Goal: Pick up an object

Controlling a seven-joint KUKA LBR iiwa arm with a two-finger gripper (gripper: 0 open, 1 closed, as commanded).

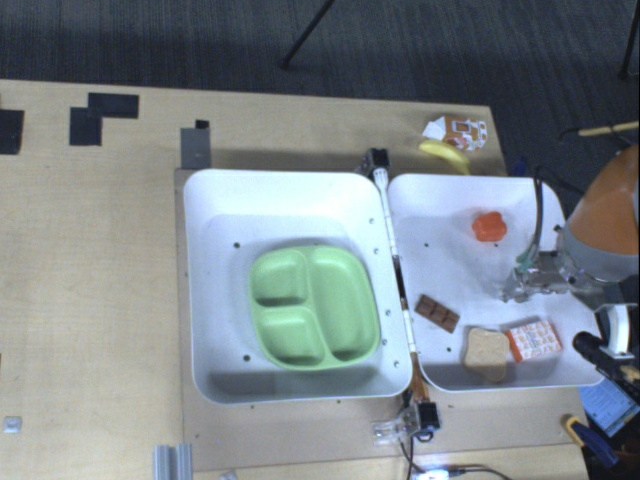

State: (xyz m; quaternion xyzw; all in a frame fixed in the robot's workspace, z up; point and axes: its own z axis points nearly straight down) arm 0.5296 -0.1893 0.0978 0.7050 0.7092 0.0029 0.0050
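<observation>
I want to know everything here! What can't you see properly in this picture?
- Pincer: small and blurry in the camera view, so its grip is unreadable.
- Arm: cut off by the right edge.
- Red-and-white packet: print too small to read.
- Items behind the right bin: too blurred to name.

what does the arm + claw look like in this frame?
The arm enters at the right: a rounded orange band above a grey wrist section. A thin dark cable loops up from the wrist. The claw is small, metallic grey, with slim fingers, too blurred for markings.
</observation>
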